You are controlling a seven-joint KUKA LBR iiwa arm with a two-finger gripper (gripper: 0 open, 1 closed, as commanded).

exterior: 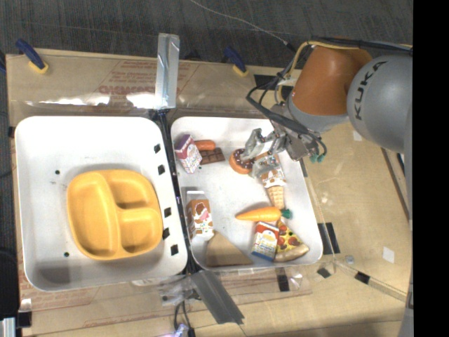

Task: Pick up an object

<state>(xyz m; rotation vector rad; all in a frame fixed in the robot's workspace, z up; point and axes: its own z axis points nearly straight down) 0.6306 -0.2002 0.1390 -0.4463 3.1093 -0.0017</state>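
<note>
The right bin [231,126] holds several toy foods. My gripper [258,150] hangs low over its upper right part, right beside a brown donut [240,163] and just above an ice-cream cone [275,187]. I see nothing held in it. Left of the donut lie a sausage [205,146], a dark chocolate piece [215,156] and a small pink-and-white carton [187,153]. Lower down are an orange carrot [259,214], a brown carton [200,218], a red-and-white box [265,243], a pizza slice [290,243] and a tan wedge [220,251].
The left bin [42,139] holds a yellow divided tray [112,213]. The arm's orange band [324,83] and grey body reach in from the upper right, with cables trailing over the right bin's far corner. A metal bracket [168,69] stands behind the divider between the bins.
</note>
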